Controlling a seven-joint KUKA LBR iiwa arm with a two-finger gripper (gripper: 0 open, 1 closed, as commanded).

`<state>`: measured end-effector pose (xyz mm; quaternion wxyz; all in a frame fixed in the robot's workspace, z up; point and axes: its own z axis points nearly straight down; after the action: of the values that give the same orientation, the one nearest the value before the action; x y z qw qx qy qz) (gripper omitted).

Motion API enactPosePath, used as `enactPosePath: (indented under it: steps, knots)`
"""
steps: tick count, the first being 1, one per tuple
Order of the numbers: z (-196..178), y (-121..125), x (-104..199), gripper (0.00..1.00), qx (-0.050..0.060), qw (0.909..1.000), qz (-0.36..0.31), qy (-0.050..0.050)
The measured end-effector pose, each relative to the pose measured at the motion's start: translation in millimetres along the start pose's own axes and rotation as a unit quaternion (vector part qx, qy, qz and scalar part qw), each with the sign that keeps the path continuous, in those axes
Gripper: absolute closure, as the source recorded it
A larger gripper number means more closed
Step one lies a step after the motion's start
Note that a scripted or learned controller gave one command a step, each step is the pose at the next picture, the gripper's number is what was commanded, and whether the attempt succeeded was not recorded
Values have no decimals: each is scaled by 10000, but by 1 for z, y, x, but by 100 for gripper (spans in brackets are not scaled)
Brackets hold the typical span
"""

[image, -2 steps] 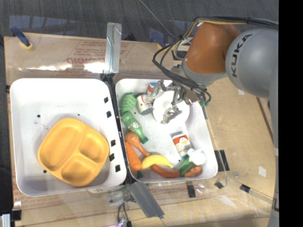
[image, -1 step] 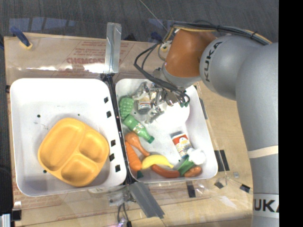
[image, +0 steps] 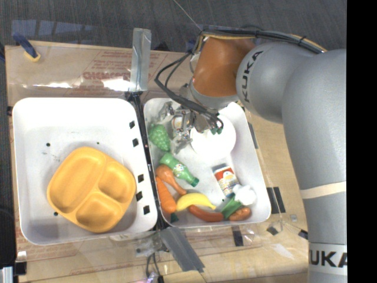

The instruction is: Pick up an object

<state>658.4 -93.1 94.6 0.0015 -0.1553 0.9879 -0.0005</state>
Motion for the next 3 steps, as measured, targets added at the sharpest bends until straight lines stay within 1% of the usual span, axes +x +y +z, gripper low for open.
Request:
enactPosePath:
  steps: [1, 2, 3]
  knots:
    - [-3, -38, 12, 0, 21, 9954, -955, -33]
    - [-1, -10, 4, 0, 6, 9983, -586, -9]
    - [0, -9, 21, 0, 0, 9995, -327, -2]
